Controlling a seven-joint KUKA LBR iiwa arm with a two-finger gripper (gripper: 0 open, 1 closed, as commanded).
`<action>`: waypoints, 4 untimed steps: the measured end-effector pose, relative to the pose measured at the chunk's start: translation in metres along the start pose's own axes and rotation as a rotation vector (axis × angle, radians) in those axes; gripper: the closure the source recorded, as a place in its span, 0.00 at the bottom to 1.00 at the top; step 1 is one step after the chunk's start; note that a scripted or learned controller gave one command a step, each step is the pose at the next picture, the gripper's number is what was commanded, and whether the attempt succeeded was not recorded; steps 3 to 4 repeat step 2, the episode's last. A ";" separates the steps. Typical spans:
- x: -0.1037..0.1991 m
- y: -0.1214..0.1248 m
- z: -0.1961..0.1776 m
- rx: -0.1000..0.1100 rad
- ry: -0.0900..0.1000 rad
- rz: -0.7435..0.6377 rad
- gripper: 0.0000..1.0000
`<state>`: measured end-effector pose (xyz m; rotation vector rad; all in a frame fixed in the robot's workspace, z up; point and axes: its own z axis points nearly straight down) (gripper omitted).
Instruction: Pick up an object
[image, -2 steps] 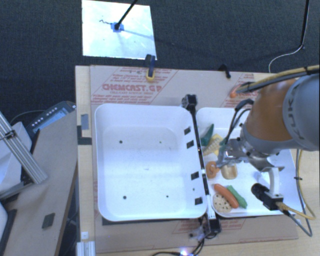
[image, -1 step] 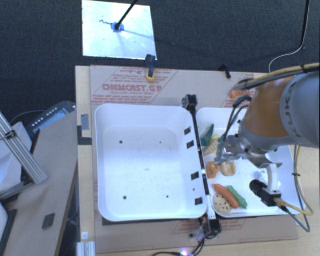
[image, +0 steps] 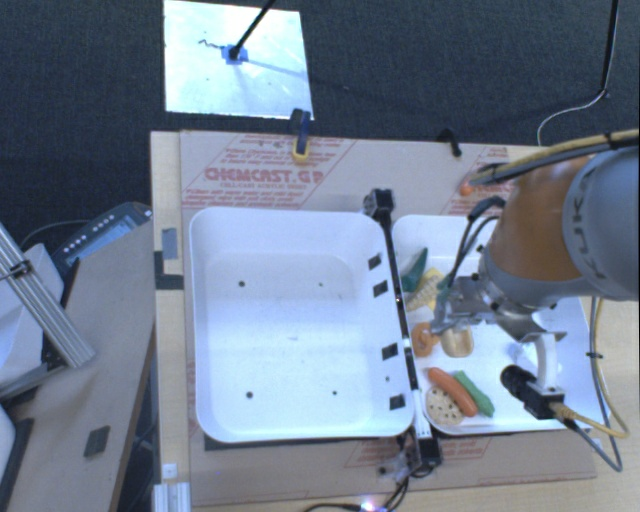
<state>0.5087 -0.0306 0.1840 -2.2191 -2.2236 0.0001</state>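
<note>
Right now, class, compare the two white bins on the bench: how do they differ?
The left bin shows a bare white floor with small dark dots; the right bin holds a cluster of toy foods. The arm hangs over the right bin, not the left bin. Both are shallow, white, and side by side.

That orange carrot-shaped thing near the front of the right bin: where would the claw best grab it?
Across the middle of the carrot, coming straight down from above. It lies flat and slanted, long and narrow. A green piece lies close along one side, so space there looks tight.
</note>
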 end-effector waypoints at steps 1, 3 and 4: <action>0.017 0.060 -0.084 -0.013 -0.001 -0.006 1.00; 0.081 0.032 -0.031 0.005 0.003 -0.008 1.00; 0.081 0.032 -0.031 0.005 0.003 -0.008 1.00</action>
